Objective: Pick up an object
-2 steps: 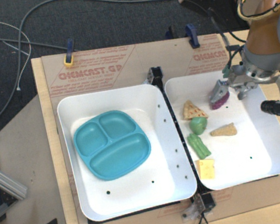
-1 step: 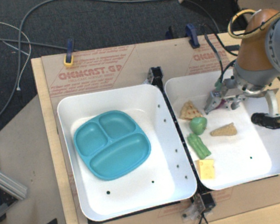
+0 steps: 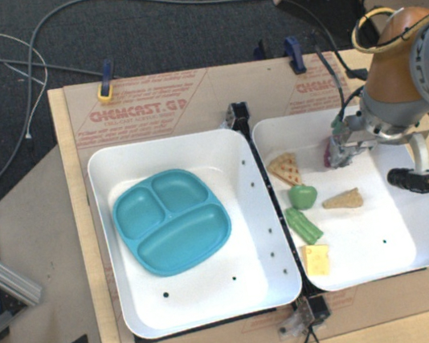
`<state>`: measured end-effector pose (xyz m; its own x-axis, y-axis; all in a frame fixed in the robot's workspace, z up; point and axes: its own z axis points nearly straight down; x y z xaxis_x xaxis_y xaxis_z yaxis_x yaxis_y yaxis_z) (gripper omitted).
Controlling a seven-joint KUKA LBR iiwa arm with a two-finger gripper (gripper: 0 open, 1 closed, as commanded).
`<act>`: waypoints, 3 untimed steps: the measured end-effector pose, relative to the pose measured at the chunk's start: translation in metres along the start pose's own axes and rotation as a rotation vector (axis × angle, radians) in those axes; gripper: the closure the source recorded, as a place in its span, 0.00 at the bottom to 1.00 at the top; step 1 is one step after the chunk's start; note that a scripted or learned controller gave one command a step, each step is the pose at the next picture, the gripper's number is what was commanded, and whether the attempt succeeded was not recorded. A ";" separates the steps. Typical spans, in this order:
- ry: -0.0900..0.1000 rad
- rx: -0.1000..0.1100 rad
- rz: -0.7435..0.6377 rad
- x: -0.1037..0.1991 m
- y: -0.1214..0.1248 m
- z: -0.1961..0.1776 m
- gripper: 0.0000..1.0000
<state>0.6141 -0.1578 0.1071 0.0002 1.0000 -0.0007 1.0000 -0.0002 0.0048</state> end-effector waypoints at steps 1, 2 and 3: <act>-0.001 -0.001 -0.001 0.000 0.003 -0.044 1.00; -0.001 -0.002 -0.002 0.003 0.008 -0.090 1.00; -0.001 -0.004 -0.001 -0.002 0.004 -0.152 1.00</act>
<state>0.6176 -0.1592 0.2591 -0.0009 1.0000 -0.0022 1.0000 0.0009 0.0084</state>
